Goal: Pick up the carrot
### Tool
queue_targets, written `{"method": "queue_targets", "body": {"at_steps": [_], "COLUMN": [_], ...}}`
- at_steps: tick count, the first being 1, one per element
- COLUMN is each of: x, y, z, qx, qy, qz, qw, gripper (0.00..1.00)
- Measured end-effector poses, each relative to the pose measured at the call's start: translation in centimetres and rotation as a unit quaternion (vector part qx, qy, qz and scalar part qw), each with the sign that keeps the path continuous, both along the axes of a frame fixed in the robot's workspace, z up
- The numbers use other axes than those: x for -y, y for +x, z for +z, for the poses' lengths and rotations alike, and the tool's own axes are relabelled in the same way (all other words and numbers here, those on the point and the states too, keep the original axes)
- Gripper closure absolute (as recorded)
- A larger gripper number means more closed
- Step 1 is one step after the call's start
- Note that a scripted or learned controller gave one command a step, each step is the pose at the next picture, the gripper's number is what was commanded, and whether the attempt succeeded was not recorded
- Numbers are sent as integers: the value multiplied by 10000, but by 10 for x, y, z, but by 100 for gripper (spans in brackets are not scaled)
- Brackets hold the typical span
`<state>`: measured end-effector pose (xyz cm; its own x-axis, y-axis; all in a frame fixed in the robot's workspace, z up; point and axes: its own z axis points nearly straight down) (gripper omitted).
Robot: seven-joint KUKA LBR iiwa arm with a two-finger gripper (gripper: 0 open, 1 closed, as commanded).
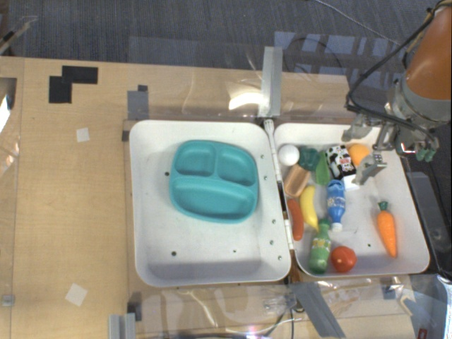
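The left bin (152,210) bears a teal tray (212,180). In the right bin (417,249) toy food crowds the left side, the carrot (386,230) lying apart near the right wall. It looks light, rigid, slick plastic — best pinched across its thick orange middle. Above, the gripper (373,149) hangs empty, fingers spread

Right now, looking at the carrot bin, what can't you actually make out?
- Pincer: small and blurred in the camera view; open or shut can't be told.
- Arm: cut off by the right edge.
- Orange item: partly hidden by the pincer; identity unclear.
- Carrot: lies fully visible.
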<state>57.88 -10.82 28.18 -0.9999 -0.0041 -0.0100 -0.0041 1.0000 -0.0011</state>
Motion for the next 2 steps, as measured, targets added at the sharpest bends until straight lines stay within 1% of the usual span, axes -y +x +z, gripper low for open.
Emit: {"method": "queue_targets", "body": {"at_steps": [1,2], "x": [66,98], "y": [-62,-71], "z": [22,-42], "qx": [0,-24], "qy": [-23,-20], "qz": [1110,2271], "qw": [9938,9739], "gripper": [0,0]}}
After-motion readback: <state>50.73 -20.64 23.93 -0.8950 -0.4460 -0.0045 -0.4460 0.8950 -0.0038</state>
